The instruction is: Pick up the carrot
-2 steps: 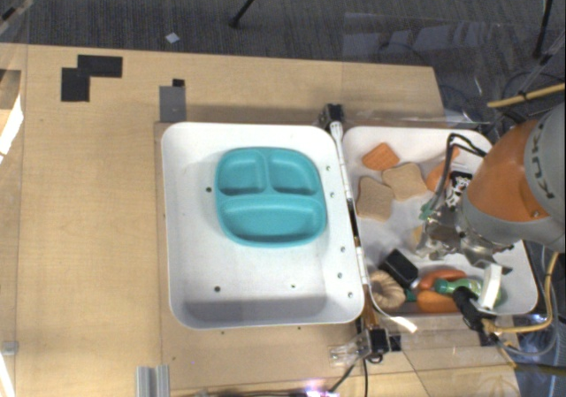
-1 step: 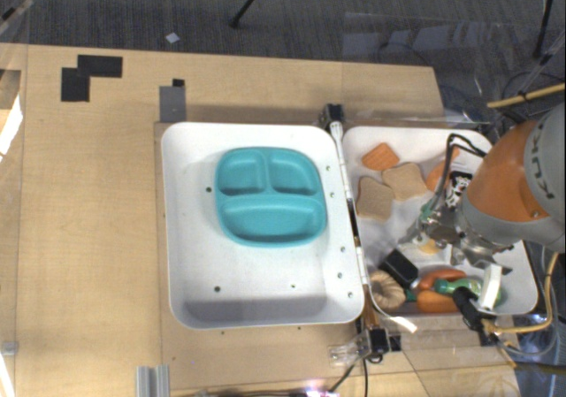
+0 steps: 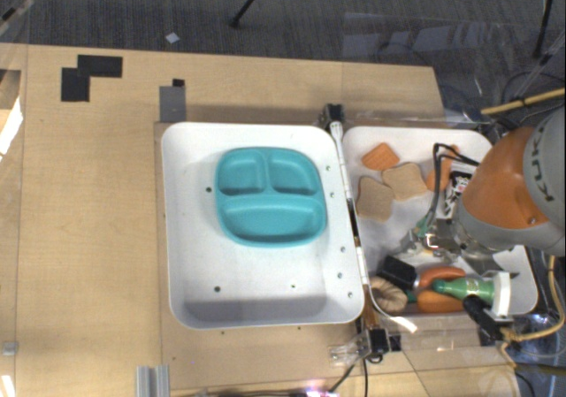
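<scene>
The carrot (image 3: 431,301) is an orange piece lying at the near end of the right bin (image 3: 527,291), partly under a green object (image 3: 462,287). A second orange-red piece (image 3: 439,278) lies just beyond it. My gripper (image 3: 432,239) hangs low over the middle of the right bin, slightly farther back than the carrot. The grey wrist with its orange band (image 3: 504,187) covers the bin's right part, and nothing shows held in the gripper.
The right bin also holds an orange wedge (image 3: 381,156), two tan toast-like slices (image 3: 404,180) (image 3: 375,199), a black block (image 3: 398,273) and a brownish lump (image 3: 389,296). A teal divided plate (image 3: 269,195) sits in the left bin (image 3: 190,280). Cables trail at the near right.
</scene>
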Robot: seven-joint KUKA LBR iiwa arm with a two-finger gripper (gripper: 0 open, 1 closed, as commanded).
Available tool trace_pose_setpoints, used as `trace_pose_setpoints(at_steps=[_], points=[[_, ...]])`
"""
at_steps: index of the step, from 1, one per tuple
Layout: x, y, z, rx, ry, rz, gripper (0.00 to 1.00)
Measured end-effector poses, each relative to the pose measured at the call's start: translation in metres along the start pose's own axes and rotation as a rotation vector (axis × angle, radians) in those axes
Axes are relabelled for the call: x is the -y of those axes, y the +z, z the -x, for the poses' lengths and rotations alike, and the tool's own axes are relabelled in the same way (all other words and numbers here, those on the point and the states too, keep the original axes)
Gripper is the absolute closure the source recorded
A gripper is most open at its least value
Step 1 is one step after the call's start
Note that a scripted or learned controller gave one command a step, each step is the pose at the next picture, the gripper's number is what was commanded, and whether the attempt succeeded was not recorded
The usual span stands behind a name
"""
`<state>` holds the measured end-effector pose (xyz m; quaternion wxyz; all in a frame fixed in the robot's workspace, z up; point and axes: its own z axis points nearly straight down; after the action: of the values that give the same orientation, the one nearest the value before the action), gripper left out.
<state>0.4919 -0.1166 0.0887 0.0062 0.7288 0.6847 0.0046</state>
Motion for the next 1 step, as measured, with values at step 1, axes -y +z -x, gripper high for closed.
trace_pose_setpoints(at_steps=[1], points=[[-0.0008, -0.0003, -0.0048, 0.004, -0.135, 0.003, 0.00]])
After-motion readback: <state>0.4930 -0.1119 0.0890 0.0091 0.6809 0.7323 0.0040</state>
